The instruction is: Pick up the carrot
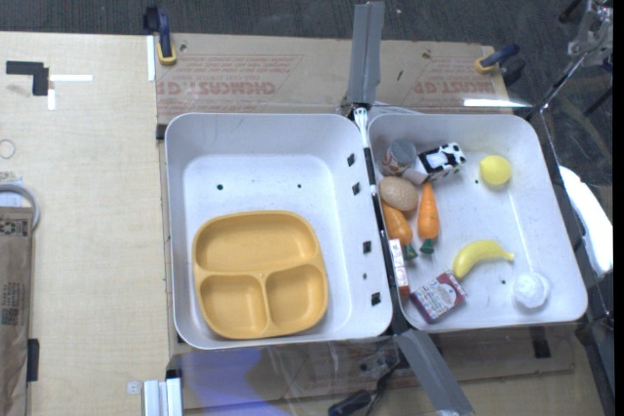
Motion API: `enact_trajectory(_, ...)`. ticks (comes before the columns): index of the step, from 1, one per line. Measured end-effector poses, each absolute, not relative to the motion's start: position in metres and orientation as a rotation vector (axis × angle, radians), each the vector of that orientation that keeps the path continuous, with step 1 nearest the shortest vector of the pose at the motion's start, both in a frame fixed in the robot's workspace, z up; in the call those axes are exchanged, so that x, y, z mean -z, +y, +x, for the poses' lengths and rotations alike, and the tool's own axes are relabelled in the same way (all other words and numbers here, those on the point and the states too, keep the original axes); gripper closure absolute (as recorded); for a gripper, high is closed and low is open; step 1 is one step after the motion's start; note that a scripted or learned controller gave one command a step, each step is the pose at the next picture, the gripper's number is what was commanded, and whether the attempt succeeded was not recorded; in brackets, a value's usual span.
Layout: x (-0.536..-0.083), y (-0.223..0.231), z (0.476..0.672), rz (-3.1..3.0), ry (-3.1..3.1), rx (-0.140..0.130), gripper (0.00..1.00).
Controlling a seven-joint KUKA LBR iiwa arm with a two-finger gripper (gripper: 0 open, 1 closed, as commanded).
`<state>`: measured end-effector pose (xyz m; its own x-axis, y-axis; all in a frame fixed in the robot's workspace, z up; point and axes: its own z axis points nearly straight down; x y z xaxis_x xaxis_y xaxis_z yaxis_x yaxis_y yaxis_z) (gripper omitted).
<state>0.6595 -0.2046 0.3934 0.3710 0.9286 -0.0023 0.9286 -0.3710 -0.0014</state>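
Observation:
An orange carrot [427, 211] lies in the right bin [556, 209], near the bin's left side, with its green end pointing toward the front. A second orange, carrot-like piece [397, 226] lies just left of it, against the bin's left wall. A tan egg-shaped item [398, 193] touches the upper ends of both.
The right bin also holds a black-and-white cow toy [442, 161], a grey can [402, 156], a lemon [496, 170], a banana [480, 257], a white round item [530, 288] and a red packet [437, 297]. A yellow divided plate [260, 273] sits in the left bin [195, 161]. A pale rounded shape [591, 214] sits beyond the right bin's edge.

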Motion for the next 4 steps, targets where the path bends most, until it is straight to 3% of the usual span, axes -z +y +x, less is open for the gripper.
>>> enact_trajectory(1,-0.367,-0.129,0.656,2.393,2.038,0.007,1.0)
enact_trajectory(2,-0.441,-0.192,0.659,2.511,1.889,0.004,1.0)
enact_trajectory(3,-0.364,-0.139,0.626,2.172,2.273,0.005,1.0)
enact_trajectory(4,-0.441,-0.114,0.613,2.02,2.407,0.004,1.0)
